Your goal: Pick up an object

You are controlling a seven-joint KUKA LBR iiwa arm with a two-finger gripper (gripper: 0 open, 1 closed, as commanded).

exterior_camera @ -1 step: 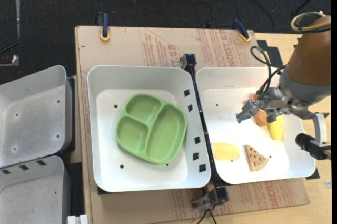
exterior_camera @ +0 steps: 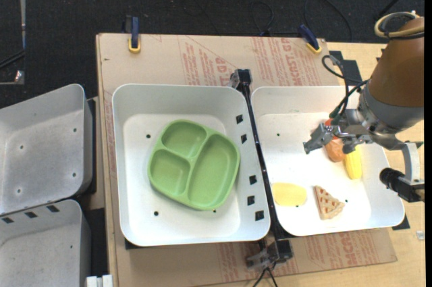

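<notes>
The right bin (exterior_camera: 290, 107) holds an orange-red round piece (exterior_camera: 334, 151), a yellow corn-like piece (exterior_camera: 353, 164), a flat yellow oval (exterior_camera: 289, 194) and a waffle-patterned wedge (exterior_camera: 329, 203). My gripper (exterior_camera: 327, 139) hangs low over the bin, right at the orange-red piece, with one dark finger (exterior_camera: 315, 142) reaching out to the left of it. The arm's grey and orange body covers the bin's right side. From this angle the grip on the piece is hidden.
A green three-compartment plate (exterior_camera: 194, 163) lies in the left bin (exterior_camera: 135, 110). A black divider (exterior_camera: 254, 157) runs between the bins. Clamps hold the cardboard bench top at the far edge. White spare bins sit off to the left.
</notes>
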